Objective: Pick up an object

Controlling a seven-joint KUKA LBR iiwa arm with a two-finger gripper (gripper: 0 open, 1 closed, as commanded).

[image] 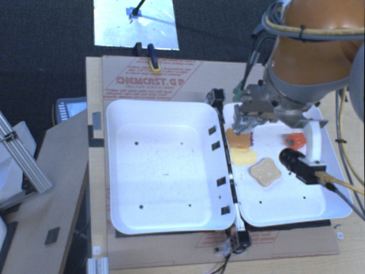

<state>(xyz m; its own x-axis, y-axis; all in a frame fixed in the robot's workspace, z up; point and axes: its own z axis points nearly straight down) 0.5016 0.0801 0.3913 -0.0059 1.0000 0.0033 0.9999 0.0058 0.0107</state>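
**benchwatcher:** Going left to right on your shot: the left bin (pixel 162 164) was just bare white floor with a few small dark dots. The black clips (pixel 219 161) ran down the seam where it met the right bin (pixel 296 207).

**gripnerd:** And the stuff you wanted picked?

**benchwatcher:** All in your right bin. An orange piece (pixel 238 140) sat near the seam, a yellow piece (pixel 243 157) just below it, touching or nearly so. A tan bread-like piece (pixel 266 171) lay just right of the yellow one. A small red-orange object (pixel 296 138) was farther right, by the bin's right side.

**gripnerd:** Claw?

**benchwatcher:** Your gripper (pixel 244 125) hung right over the orange piece. Honestly couldn't tell if the claw was spread or closed, or gripping anything.
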